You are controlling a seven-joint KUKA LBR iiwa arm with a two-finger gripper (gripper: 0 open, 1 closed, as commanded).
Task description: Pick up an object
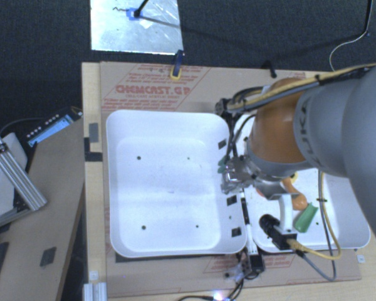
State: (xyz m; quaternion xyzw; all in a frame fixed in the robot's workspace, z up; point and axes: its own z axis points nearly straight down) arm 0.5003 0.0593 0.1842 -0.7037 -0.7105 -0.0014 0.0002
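— At the counter's [91, 187] middle, over the seam between the two bins: wrist of the grey arm [338, 124], orange band [276, 130] uppermost. Reaching in from the right edge.

— Noted. State of the jaws?

— Cannot tell. Hidden beneath the wrist; only some metal fittings seen at the seam, just beside the left bin's right rim.

— Anything clamped?

— Nothing seen held.

— Location of the objects for picking?

— In the right bin [357, 234], toward its front edge. Green block [306, 218], tilted, lying just right of the wrist. Orange object [296, 199] touching or nearly touching its upper end, partly covered by the arm; shape not clear enough to name.

— Apart from the wrist?

— Near it, off to its right side, not under it as far as can be seen.

— Left bin?

— Left bin [116, 168]: white, shallow, rounded corners, a few small dark dots on the floor. Lying square on the printed brown board [150, 88].

— Cabling?

— Yellow cable [319, 253] looping from the arm down across the right bin's front rim. Black cables bunched at the wrist's upper left.

— Remainder of the counter?

— Yellow and blue clip [175, 68] at the board's back edge. Beyond that, on dark flooring, a shiny silver sheet [135, 17]. At the left edge, a slanted metal rail [15, 174].
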